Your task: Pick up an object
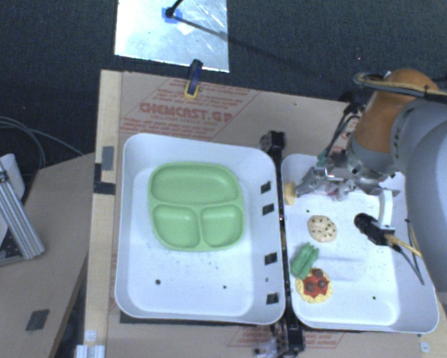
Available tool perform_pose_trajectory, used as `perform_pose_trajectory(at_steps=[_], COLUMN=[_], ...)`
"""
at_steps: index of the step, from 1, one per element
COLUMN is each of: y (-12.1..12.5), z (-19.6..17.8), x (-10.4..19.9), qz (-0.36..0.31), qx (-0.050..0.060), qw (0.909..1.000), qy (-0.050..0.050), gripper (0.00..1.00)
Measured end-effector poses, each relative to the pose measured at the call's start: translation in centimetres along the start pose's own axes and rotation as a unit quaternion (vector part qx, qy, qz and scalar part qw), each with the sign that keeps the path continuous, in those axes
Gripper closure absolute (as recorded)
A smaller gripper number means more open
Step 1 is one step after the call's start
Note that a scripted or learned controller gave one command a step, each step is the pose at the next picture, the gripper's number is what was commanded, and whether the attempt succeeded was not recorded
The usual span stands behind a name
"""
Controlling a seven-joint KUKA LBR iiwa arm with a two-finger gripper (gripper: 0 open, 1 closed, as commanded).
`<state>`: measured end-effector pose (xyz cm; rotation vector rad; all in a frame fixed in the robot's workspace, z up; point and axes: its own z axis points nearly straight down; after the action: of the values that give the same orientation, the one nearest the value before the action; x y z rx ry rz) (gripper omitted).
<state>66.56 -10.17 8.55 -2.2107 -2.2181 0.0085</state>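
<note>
Gripper [327,182] is low over the far end of the right bin [407,310]; can't tell if spread or pressed together. Small yellow piece [289,192] hugs the bin's left wall, cookie [322,228] lies just nearer. Cookie looks the easier pick: centre over it, drop straight.

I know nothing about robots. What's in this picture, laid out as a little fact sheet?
arm: grey with an orange band, reaching in from the right
gripper: low over the far end of the right bin, near the small yellow piece
held: nothing that I can make out
left bin: holds a green divided plate
right bin: holds a cookie, a green toy vegetable, a red-and-yellow toy food and a small yellow piece at its left wall
</note>
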Motion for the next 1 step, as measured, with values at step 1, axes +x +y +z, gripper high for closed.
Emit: perform_pose_trajectory(at_steps=[1], y=[-5.15], z=[0.17], x=[-0.50], qz=[0.002], qx=[-0.004], qw=[1.0000], qy=[-0.001], gripper=[0.00])
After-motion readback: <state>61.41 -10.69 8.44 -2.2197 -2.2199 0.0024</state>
